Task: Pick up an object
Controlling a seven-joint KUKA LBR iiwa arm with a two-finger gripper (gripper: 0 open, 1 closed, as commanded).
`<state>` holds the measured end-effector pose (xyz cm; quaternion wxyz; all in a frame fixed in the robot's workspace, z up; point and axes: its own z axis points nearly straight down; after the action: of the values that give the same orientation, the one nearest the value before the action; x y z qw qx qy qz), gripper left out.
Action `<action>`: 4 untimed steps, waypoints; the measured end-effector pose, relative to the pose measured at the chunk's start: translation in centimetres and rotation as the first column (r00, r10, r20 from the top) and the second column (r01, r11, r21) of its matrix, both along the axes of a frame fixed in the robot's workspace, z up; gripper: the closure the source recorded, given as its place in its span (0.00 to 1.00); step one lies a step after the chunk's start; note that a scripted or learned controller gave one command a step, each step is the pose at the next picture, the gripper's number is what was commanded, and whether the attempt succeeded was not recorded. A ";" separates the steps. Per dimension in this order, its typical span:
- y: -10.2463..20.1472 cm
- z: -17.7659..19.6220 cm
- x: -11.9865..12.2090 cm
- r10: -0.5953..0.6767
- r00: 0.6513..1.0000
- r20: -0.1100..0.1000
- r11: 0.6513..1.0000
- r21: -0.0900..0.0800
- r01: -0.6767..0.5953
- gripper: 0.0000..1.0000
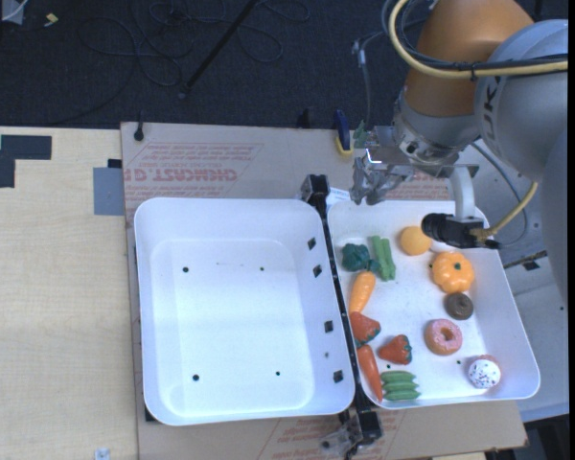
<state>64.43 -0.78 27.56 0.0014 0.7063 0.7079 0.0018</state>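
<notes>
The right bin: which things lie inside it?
Inside the right bin lie toy foods: broccoli, carrot, pumpkin, pink donut, and more. Its far corner is covered by the gripper.

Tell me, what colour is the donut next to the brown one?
Pink. The donut has pink icing and sits just below the brown donut in the right bin; the camera view shows it clearly.

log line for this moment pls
arm: gripper above right bin's far edge | holding: nothing seen | toys: in right bin | left bin: untouched

Open floor in the left bin (232, 314); right bin (510, 305) crowded with toy food (441, 336), bare only near its far rim.
</notes>
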 end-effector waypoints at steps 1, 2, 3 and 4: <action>5.1 -6.1 -0.1 -0.002 1.000 -0.009 1.000 -0.001 0.002 1.00; 9.8 -5.6 -0.1 -0.002 1.000 -0.008 1.000 -0.001 0.002 1.00; 13.9 -2.7 0.0 -0.001 1.000 -0.006 1.000 0.000 0.001 1.00; 15.6 14.1 0.1 0.001 1.000 0.008 1.000 0.003 -0.001 1.00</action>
<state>64.48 14.87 41.67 0.0034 0.7060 0.7082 0.0057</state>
